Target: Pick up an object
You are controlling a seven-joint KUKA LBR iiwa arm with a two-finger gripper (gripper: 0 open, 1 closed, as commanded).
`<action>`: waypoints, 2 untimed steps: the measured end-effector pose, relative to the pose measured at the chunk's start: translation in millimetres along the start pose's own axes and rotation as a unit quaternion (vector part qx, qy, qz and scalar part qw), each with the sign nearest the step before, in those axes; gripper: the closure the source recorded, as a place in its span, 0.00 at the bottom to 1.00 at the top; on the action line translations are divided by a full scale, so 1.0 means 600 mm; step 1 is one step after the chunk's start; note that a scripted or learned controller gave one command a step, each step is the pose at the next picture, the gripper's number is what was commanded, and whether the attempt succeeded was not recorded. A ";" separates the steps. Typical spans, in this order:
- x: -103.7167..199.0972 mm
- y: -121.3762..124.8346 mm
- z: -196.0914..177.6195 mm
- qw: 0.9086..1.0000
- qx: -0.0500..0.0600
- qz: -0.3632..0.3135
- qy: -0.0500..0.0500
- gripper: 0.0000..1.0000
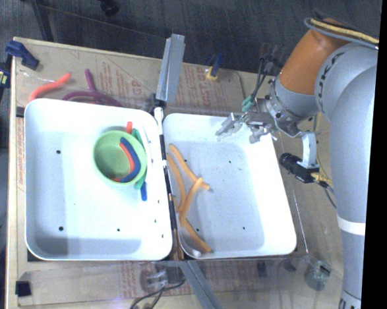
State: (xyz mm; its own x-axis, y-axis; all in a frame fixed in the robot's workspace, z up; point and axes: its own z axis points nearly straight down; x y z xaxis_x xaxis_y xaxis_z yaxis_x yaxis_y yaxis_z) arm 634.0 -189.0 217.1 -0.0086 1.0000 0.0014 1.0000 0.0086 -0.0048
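**Gripper poised over the right bin, nothing yet picked**

In the camera view, the gripper (243, 129) hung at the upper edge of the right bin (279, 209), right of centre in the frame. Its fingers stood apart with nothing between them, so the pick appeared to be at the approach step. The nearest candidate was the orange strips (188, 190), long, thin and curved, lying loosely crossed along that bin's left side, from mid-frame toward its lower corner. The next move would likely call for travel down and left, then a descent squarely over one strip. In the left bin (44, 206) sat a green bowl (118, 158) holding red and blue pieces.
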 end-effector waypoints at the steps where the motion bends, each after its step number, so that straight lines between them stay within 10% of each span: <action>1: 0.092 -0.093 0.142 1.000 0.001 -0.018 -0.001 0.00; 2: 0.077 -0.135 0.209 0.998 -0.001 -0.061 0.000 0.00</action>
State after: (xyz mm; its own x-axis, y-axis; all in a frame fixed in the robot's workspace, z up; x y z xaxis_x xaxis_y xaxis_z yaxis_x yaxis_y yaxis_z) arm 552.0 -143.3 91.9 -0.1298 0.9915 0.0021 0.9915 0.1298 -0.0018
